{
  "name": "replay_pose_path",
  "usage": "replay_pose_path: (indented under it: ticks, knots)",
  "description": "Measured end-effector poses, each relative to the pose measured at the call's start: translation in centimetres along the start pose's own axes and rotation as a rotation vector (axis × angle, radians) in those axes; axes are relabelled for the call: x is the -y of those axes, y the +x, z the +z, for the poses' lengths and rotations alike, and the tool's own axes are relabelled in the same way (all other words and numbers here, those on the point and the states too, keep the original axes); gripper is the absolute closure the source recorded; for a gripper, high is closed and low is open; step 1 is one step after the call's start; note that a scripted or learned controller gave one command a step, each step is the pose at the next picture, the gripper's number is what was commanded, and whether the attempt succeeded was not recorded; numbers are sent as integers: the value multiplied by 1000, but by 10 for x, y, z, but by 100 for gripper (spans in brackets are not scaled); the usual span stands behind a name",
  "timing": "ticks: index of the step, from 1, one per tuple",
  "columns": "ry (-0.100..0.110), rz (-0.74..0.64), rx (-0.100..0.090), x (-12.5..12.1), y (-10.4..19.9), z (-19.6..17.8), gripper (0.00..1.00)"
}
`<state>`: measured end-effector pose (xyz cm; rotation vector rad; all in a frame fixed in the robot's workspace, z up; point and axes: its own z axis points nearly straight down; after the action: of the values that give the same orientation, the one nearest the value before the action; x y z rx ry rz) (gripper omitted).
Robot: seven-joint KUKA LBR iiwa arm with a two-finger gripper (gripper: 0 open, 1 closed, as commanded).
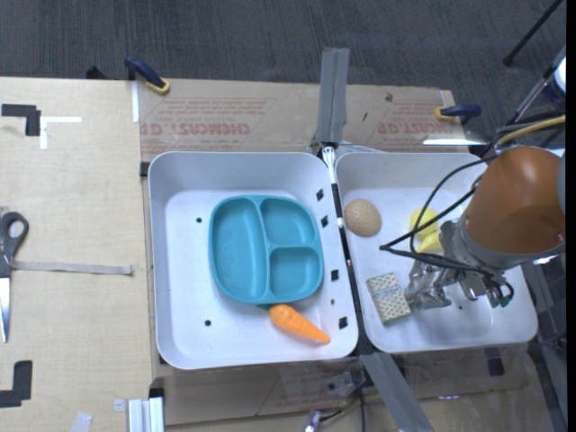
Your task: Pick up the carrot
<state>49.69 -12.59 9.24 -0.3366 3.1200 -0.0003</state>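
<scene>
So from the overhead camera you've got two white bins side by side on the bench (72, 241), and your carrot (300, 324) is sitting in the left bin (175, 331), down near the front wall, lying on its side and tilted with its fatter end toward the teal divided plate (265, 248). It's just beside the plate's lower edge, maybe touching it, hard to call from up here. The plate has three compartments and takes up most of the middle of that bin. Your arm (517, 201) is over in the right bin (468, 336), well apart from the carrot, with the divider between the bins in the way. The pincer (430, 293) hangs low over the right bin's floor, just beside a little speckled sponge-looking block (389, 297), but the metal bits and cables are so tangled together at this angle that I honestly can't tell you how it's set, and I don't see anything sitting in it. Also in the right bin there's a tan egg-shaped thing (363, 217) up near the divider, and something yellow (427, 228) partly hidden behind the arm's cables. Off to the left on the bench there's a pair of scissors (9, 264), and a couple of clamps (147, 74) along the back edge.
</scene>
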Motion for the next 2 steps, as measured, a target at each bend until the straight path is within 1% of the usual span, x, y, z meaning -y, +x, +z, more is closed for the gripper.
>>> replay_pose_path:
  ticks: [1,2]
  knots:
    - [-1,-492,2,-6,-19,-1,100]
    - [0,-922,3,77,-19,-23,100]
